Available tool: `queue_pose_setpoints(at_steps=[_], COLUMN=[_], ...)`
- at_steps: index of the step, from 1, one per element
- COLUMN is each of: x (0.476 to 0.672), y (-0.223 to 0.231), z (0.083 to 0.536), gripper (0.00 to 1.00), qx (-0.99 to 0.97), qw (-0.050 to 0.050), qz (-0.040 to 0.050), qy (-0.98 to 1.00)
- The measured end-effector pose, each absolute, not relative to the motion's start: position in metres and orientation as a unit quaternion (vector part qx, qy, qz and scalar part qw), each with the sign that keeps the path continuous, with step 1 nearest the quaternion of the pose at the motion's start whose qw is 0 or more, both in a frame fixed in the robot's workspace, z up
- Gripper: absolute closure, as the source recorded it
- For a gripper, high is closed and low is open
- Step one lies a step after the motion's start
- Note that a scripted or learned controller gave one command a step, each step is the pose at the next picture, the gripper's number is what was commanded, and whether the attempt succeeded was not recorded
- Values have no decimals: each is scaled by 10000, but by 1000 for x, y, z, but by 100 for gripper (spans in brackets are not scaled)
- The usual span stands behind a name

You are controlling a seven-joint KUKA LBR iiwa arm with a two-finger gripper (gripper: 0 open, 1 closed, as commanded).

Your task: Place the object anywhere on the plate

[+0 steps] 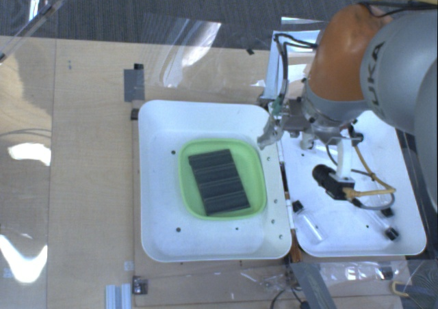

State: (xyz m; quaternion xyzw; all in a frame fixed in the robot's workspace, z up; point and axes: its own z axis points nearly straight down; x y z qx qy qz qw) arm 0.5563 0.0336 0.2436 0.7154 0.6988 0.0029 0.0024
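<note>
A dark grey ribbed rectangular block [218, 182] lies flat on the green square plate [254, 164] in the middle of the left bin [157, 232]. My gripper [301, 133] hangs under the orange-banded wrist, over the left edge of the right bin [410, 232]. It is to the right of the plate and apart from the block. The wrist hides most of the gripper from above, and I see nothing held in it.
Small loose bits lie in the right bin: a black piece [296, 206], a clear piece [309, 226] and two dark pieces [390, 232] near its front right corner. A grey bracket [134, 83] sits on the bench behind the left bin.
</note>
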Motion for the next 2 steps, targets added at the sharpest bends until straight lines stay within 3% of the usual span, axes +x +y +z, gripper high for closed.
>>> queue_pose_setpoints(at_steps=[1, 2], x=[599, 575], y=[35, 82], z=[184, 214], gripper=[0, 0], qx=[7063, 7128], qw=[11, 17], qz=[10, 24], qy=[7079, 7013])
